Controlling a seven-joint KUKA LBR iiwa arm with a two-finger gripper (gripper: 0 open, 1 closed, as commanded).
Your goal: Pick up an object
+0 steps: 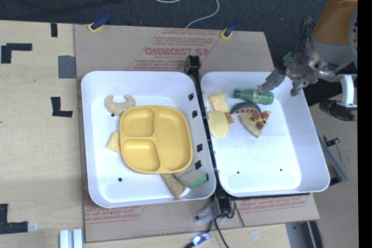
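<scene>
Now, gripper (283,83): hangs over the far right corner of the right bin (302,154), two fingers spread apart, one tip on or just above the green bottle (254,96); contact cannot be told, and nothing sits between the fingers.
Arm: grey with an orange band, reaching in from the right, beyond the right bin's far right rim.
Green bottle: one, lying on its side near the right bin's far wall.
Watermelon slice (243,106): one, just in front of the bottle, toward the right bin's middle.
Pizza slice (254,121): one, beside the watermelon slice.
Pale yellow pieces (218,117): two, close to the right bin's left wall, one squarish, one rounded.
Left bin (96,142): one, touching the right bin's left side.
Yellow divided plate (156,139): one, three compartments, in the left bin.
Pretzel-like curl (118,103): one, left of the right bin, behind the plate.
Other pieces under the plate's edges: too hidden to count.
</scene>
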